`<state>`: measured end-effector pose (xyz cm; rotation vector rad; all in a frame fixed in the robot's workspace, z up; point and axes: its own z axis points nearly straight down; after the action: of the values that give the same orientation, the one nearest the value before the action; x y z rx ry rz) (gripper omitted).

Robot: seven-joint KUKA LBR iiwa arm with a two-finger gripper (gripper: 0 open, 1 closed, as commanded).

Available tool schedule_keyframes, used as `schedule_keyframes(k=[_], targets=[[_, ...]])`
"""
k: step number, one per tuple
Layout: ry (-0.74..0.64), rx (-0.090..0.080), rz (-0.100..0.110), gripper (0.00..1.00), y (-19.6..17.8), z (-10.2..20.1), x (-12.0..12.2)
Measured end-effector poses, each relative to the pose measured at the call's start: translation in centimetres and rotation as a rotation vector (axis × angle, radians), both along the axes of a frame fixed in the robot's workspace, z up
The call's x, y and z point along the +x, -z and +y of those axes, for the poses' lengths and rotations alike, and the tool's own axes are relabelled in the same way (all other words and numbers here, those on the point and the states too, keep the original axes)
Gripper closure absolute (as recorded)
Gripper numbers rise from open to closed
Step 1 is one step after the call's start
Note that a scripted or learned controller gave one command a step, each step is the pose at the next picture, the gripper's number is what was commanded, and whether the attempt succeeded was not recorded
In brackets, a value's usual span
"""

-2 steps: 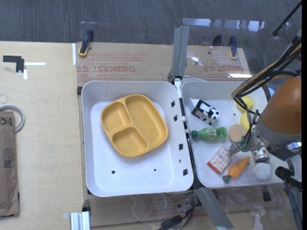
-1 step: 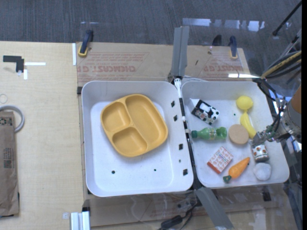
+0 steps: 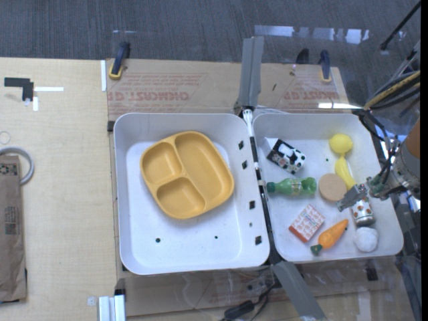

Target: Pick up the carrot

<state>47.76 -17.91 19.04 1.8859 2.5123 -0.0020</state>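
Observation:
The carrot (image 3: 331, 236), orange with a green top, lies slantwise near the front edge of the right bin (image 3: 281, 243), its green end pointing to the front left. My gripper (image 3: 358, 196) comes in from the right edge and hangs over the right part of that bin, behind and to the right of the carrot and apart from it. Just under the gripper stands a small white and red can (image 3: 363, 212). Nothing visibly sits in the gripper.
Around the carrot are a pink checkered block (image 3: 307, 223), a white ball (image 3: 366, 240), a tan disc (image 3: 332, 187), a green bottle (image 3: 291, 187), a banana (image 3: 344, 171), a lemon (image 3: 341, 143) and a black-and-white toy (image 3: 286, 156). The left bin (image 3: 130, 233) holds a yellow divided plate (image 3: 186, 174).

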Motion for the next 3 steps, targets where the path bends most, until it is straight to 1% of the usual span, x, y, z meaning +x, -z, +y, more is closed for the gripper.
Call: schedule_keyframes(k=[1, 2, 3], targets=[[0.047, 0.001, 0.002, 0.0, 6.1, 3.8, -0.1], [-0.07, 0.003, -0.004, 0.0, 9.5, 1.4, 0.2], [-0.239, 0.001, 0.0, 0.0, -0.2, -2.0, 0.1]])
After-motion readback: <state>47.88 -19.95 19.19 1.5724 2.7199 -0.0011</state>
